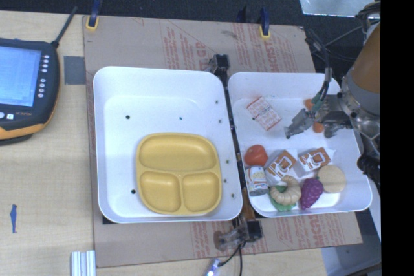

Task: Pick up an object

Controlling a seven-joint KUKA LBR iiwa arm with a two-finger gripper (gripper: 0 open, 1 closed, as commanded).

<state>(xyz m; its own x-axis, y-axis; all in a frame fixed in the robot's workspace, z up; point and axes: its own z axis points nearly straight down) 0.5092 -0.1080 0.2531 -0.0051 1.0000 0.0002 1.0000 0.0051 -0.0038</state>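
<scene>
Here, claw (312, 125) spread wide open above the right bin (292, 83), nothing between its fingers.

I get even, bright overhead light; the left white bin (162, 84) glares slightly, shadows stay soft and short, and the whole picture is mildly blurred.

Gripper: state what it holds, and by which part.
Nothing. The gripper hangs open above the right white bin, with no item between its fingers.
</scene>
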